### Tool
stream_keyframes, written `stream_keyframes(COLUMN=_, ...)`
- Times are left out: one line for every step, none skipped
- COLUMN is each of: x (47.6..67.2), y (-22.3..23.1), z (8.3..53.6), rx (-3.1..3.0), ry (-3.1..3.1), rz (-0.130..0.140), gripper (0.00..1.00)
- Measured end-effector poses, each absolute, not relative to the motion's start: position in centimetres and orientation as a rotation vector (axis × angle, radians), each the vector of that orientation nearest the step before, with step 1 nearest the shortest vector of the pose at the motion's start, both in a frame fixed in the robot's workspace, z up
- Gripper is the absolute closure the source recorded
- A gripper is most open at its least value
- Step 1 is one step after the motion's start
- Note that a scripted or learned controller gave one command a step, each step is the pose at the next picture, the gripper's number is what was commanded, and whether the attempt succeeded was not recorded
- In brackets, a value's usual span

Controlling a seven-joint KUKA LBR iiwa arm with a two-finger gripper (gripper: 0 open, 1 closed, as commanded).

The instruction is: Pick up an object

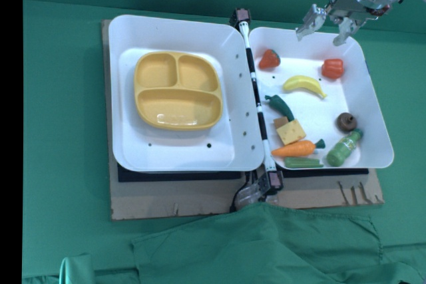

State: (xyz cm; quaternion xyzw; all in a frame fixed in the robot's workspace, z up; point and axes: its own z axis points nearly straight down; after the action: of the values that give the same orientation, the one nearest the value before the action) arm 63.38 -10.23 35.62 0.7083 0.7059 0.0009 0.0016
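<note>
nothing between the spread fingers of the silver two-finger gripper (329, 24), hovering over the right white bin's (373, 110) far rim. nearest: small red plastic pepper (332, 68), probably light, stiff, slippery; gripping across its sides.

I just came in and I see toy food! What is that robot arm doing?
The robot arm is trying to pick up one toy. Its gripper hangs open above the far edge of the right bin, holding nothing. In that bin lie a strawberry, a red pepper, a banana, a carrot, a cheese wedge, a green bottle and a few more. The left bin holds a yellow divided plate.
</note>
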Motion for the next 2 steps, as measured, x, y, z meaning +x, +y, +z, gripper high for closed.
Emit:
stream_keyframes(x=64.96, y=-18.86, z=41.99, rx=2.221, ry=2.201, rz=0.006, gripper=0.00)
stream_keyframes(x=64.93, y=-18.38, z=41.65, rx=2.221, ry=2.213, rz=0.002, gripper=0.00)
